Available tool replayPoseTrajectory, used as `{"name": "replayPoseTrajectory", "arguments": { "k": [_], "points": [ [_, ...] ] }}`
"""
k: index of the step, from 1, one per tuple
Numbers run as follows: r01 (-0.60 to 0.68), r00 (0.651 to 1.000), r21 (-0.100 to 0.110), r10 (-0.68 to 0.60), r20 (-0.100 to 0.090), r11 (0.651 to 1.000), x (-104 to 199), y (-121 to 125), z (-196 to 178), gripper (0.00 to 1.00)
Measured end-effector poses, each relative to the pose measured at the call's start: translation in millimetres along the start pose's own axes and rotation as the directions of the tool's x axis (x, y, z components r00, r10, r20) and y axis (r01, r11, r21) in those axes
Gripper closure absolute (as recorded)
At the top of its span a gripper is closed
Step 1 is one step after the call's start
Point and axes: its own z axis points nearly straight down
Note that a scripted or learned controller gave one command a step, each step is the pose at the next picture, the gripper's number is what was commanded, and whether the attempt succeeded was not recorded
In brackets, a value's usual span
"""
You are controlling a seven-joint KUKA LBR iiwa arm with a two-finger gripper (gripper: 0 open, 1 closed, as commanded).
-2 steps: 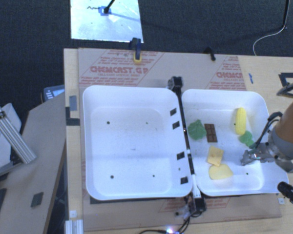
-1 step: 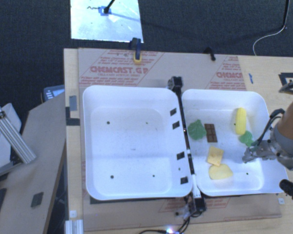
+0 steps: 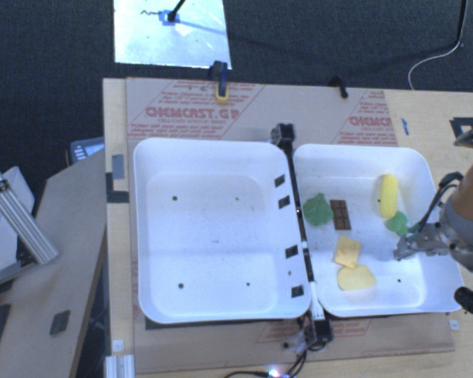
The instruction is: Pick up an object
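The right bin (image 3: 426, 294) holds several small items. A leafy green piece (image 3: 317, 209) lies beside a brown chocolate bar (image 3: 340, 214) near the bin's left wall. A yellow oblong item (image 3: 389, 195) rests toward the back right, with a small green piece (image 3: 397, 224) just below it. A yellow square slice (image 3: 348, 252) and a rounder yellow piece (image 3: 355, 277) lie toward the front. My gripper (image 3: 404, 248) hangs low over the bin's right side, just below the small green piece and right of the yellow slices. Nothing shows in its grasp.
The left bin (image 3: 154, 211) stands next to the right one, with a black clip divider (image 3: 296, 227) between them. Both rest on a cardboard sheet (image 3: 299, 109). A metal plate (image 3: 169, 22) lies at the back left, and a cable (image 3: 441, 46) trails at the back right.
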Motion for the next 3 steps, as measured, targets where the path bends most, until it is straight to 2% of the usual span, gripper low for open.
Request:
{"name": "replayPoseTrajectory", "arguments": {
  "k": [1, 2, 3],
  "points": [
    [0.002, 1.000, 0.003, -0.002, -0.001, 1.000, 0, -1, -34, 1.00],
    [0.005, 1.000, 0.008, -0.005, -0.004, 1.000, 47, -3, 24, 1.00],
    [0.006, 1.000, -0.012, -0.006, 0.002, 1.000, 53, 16, -143, 1.00]
  ]
}}
